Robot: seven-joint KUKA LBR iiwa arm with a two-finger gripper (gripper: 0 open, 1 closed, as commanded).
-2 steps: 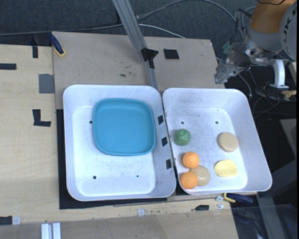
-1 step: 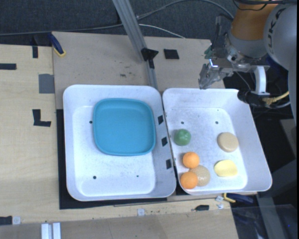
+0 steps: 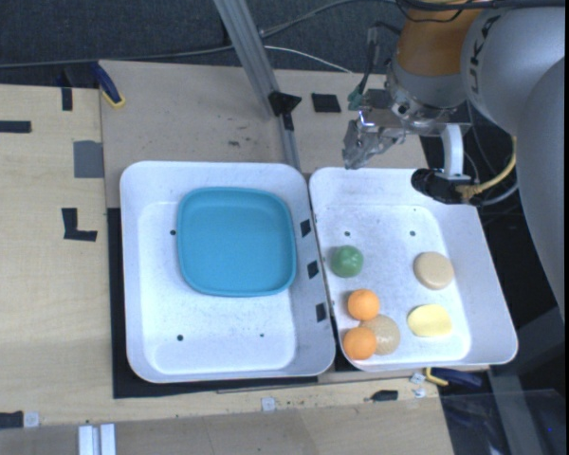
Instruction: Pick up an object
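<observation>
Claw (image 3: 358, 152) hangs above the far edge of the right bin (image 3: 455, 218); whether it is spread or closed cannot be told. Nothing is lifted yet: green ball (image 3: 346, 261), orange balls (image 3: 362, 305) and pale pieces (image 3: 433, 270) lie in that bin.

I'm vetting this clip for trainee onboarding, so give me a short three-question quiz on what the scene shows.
1. True or false: the blue plate lies in the left bin.
2. How many orange balls are in the right bin?
3. Where is the end effector? A) over the blue plate B) above the far edge of the right bin C) touching the green ball

Key:
1. True.
2. Two: one orange ball with a second orange ball just nearer the camera.
3. B; it sits clear of the green ball, the round tan piece and the yellow piece.
</observation>
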